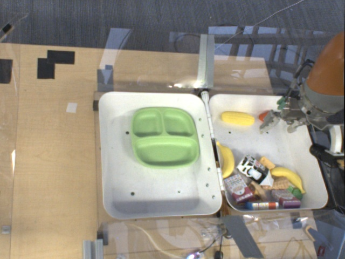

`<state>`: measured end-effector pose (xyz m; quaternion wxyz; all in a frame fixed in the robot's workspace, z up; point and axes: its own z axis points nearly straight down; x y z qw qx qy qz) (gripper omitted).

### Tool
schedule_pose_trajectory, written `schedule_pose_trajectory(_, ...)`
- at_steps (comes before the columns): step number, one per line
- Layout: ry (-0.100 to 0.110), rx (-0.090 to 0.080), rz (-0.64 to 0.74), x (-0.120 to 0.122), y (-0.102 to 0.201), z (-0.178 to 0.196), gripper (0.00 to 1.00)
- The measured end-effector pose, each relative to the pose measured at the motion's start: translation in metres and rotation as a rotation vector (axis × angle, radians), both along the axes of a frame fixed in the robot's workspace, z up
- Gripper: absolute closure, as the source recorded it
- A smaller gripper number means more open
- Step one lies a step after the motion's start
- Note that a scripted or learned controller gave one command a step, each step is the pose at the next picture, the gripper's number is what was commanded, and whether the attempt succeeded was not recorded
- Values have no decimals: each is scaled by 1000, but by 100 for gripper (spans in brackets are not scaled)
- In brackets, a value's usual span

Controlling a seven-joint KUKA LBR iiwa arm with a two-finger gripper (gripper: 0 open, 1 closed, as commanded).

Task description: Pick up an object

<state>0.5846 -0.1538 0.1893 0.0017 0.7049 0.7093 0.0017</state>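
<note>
The metal two-finger hand (pixel 281 121), fingers apart and holding nothing, hovers in the right white bin (pixel 318 169) near the yellow oval plastic lemon (pixel 237 118), which could roll away if nudged.

I can read no text, number or brand anywhere from this camera. The black-and-white box (pixel 252 169) in the right bin (pixel 302 144) carries a bold printed pattern, but I cannot resolve any letters in it. The small packets (pixel 237 185) beside it show printing too blurred for me to make out. The black blocks (pixel 55 62) on the bench (pixel 48 144) at far left are plain shapes, not characters. The green tray (pixel 164 136) in the left bin (pixel 116 161) bears no marking that I can see.
</note>
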Motion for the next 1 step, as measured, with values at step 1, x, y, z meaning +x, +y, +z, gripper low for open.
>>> schedule_pose_trajectory(1, 1, -1, 154, 46, 34, -82, 0)
